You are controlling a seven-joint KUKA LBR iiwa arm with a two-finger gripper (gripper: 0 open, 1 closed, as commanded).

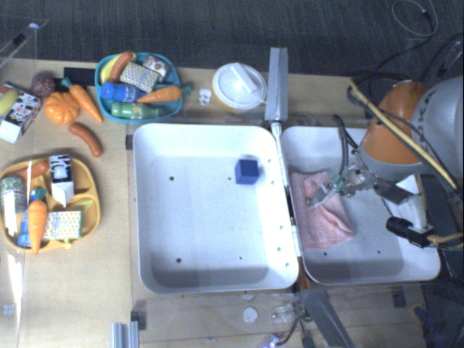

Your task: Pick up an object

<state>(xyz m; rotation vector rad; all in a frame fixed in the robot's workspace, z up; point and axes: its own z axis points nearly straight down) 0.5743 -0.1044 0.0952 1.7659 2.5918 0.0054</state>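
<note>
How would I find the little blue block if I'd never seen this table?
Look at the two white bins; take the left bin, away from the robot arm. The blue block sits near its upper right corner. It is small, square and dark blue, unlike the soft pink cloth next door.

Soft pink cloth (pixel 326 212) is lying crumpled in a smooth white plastic bin (pixel 377 267); the bench (pixel 109 267) is looking like matt wood.

Robotics laboratory bench. Two white bins (pixel 210 281) are sitting side by side; trays of toy food (pixel 138 85) are lying far left, cables (pixel 413 13) trailing far right.
</note>
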